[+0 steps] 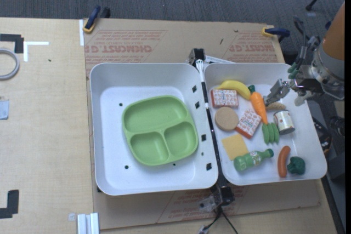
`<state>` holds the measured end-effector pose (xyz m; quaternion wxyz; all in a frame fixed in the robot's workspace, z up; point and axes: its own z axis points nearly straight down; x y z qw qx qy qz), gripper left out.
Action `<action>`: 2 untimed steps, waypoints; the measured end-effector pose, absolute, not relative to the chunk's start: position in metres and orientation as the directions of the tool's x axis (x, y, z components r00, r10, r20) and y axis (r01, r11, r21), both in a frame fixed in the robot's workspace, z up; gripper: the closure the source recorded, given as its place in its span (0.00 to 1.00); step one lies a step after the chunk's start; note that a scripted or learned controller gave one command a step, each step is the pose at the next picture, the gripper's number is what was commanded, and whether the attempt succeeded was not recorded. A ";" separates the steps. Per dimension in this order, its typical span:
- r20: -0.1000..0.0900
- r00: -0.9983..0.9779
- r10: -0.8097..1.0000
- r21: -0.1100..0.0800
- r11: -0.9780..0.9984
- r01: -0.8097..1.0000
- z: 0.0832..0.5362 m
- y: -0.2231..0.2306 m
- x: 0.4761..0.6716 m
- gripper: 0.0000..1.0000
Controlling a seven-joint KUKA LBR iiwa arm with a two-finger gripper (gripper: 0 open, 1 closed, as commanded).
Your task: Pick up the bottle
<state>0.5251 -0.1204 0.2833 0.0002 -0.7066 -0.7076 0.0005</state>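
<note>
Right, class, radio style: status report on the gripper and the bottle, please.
Gripper above right bin's far side, nothing seen held. Green bottle lying on its side, near front, untouched. Cheese slice and sausage close beside it.

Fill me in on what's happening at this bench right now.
A robot arm reaches in from the right, its gripper above the far part of the right bin, near the carrot and can. Its target, the green bottle, lies on its side near the bin's front edge, untouched, next to the cheese slice and sausage. The left bin holds a green divided plate.
</note>
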 end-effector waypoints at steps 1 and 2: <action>0.000 0.047 0.999 -0.001 -0.047 0.999 0.177 -0.128 0.478 0.00; 0.002 0.257 0.967 0.013 -0.257 0.966 0.101 -0.177 0.482 0.00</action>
